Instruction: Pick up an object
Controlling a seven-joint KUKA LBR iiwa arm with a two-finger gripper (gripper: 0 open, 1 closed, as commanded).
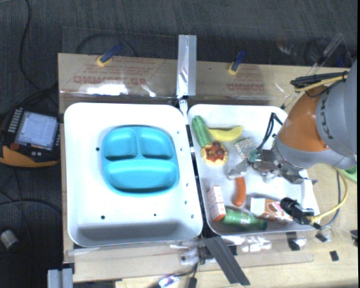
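Blue tray (141, 161) in L bin (84, 215)

Even overhead light, perhaps slight blur

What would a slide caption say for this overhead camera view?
Arm's end effector low in the right bin among a banana, sausage and green bottle; blue tray in the left bin.

Grey arm (342, 119) with orange band (300, 128); black cables, apparently.
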